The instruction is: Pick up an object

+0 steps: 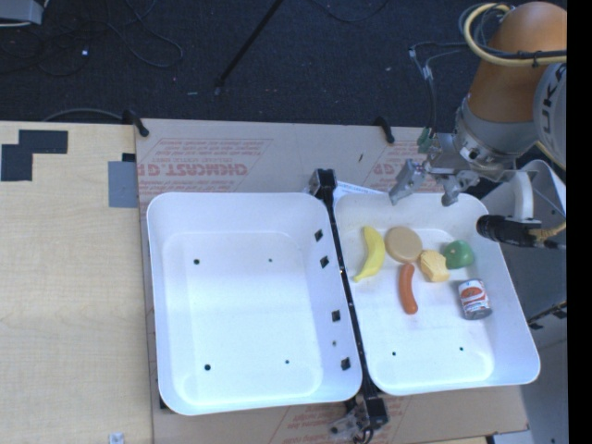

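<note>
In the right bin (462,368) lie a yellow banana (372,252), a round tan cookie-like disc (403,242), an orange-red sausage (408,289), a yellow block (433,265), a green piece (457,253) and a small red-labelled can (474,299). My gripper (429,186) hangs above the far edge of this bin, behind the disc, with its two fingers spread apart and nothing between them. It is open and clear of all the objects.
The left bin (176,248) sits beside the right one, joined by a black clamp strip (335,276). Both rest on a cardboard sheet (213,160) on the wooden bench. A black handle-like part (509,229) juts in at the right edge.
</note>
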Robot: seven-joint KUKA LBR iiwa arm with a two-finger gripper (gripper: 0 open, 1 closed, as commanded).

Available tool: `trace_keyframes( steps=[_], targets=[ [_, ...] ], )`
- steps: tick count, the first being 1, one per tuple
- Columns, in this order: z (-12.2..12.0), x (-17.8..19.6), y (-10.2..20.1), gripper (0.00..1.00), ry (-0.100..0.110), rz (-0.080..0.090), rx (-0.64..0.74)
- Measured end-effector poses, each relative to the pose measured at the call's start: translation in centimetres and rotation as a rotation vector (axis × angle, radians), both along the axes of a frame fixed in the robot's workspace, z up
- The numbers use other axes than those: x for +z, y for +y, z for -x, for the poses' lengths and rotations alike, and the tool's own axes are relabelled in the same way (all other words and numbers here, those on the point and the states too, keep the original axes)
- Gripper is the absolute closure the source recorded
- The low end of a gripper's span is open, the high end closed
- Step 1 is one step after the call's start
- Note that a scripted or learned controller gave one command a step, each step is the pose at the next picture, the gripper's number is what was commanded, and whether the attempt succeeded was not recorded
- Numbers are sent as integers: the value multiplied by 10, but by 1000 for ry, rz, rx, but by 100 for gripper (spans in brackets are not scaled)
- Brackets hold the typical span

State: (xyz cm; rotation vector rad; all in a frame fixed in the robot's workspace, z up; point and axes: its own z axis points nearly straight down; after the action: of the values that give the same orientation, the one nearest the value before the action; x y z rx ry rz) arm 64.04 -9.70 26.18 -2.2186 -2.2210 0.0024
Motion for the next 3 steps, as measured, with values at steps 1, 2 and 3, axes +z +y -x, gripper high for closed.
trace_keyframes(
  steps=[1,2,3],
  targets=[
    [38,-135,-33,0,12,-1,-5],
    [41,-177,-35,0,3,-1,-2],
    [41,-165,-37,100,2,-1,-7]
  ],
)
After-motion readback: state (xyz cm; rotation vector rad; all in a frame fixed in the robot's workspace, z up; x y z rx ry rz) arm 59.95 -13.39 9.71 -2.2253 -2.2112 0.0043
